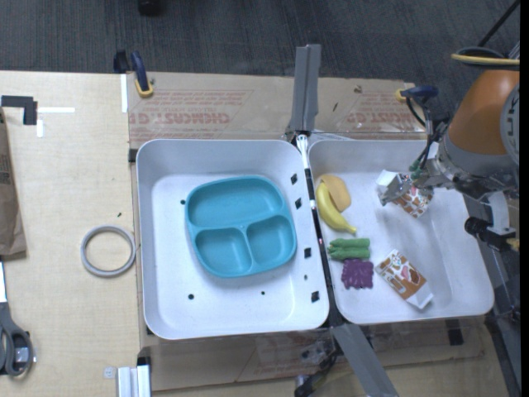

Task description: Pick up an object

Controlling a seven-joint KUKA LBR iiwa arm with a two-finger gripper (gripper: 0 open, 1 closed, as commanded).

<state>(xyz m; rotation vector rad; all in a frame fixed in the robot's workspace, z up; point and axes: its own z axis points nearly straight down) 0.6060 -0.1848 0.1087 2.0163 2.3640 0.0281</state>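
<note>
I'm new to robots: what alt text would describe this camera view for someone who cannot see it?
A grey and orange robot arm reaches from the right, its gripper at a small packet in the right bin. That bin also contains a banana, green beans, purple grapes and a carton; the left bin contains a blue tray.

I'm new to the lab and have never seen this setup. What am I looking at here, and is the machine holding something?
One camera looks down at a slant on a bench with two white bins. The grey and orange robot arm reaches in from the right; its gripper sits at a small packet in the right bin, though a firm hold can't be confirmed. That bin also has a banana, a green toy, a purple toy and a snack packet. The left bin has a blue divided tray.
</note>
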